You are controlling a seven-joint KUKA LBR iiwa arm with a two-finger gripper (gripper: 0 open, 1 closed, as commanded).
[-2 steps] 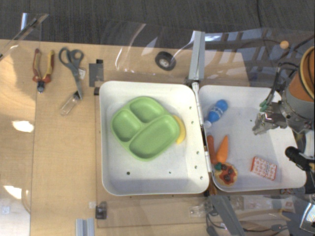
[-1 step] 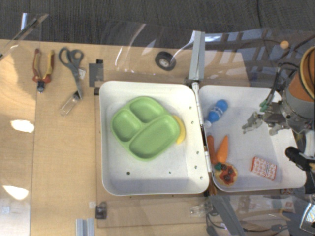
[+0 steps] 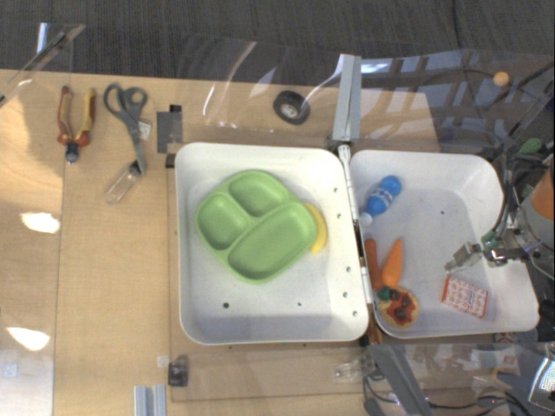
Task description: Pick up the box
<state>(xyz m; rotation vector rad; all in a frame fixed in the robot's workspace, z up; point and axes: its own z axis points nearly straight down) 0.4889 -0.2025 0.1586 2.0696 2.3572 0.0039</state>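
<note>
Nearest, the surface — then two white bins. Left bin with green divided plate; right bin with blue bottle, carrot, and the box at near right. Tool just beyond the box, apart from it, holding nothing — opening hard to judge. Approach step, seemingly; next, lowering over the box. Red print unreadable.

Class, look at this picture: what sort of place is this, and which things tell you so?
Probably a robotics lab workbench. Two white bins hold test items like a green divided plate and a small box, a gripper reaches in, and pliers and scissors lie beside them.
</note>
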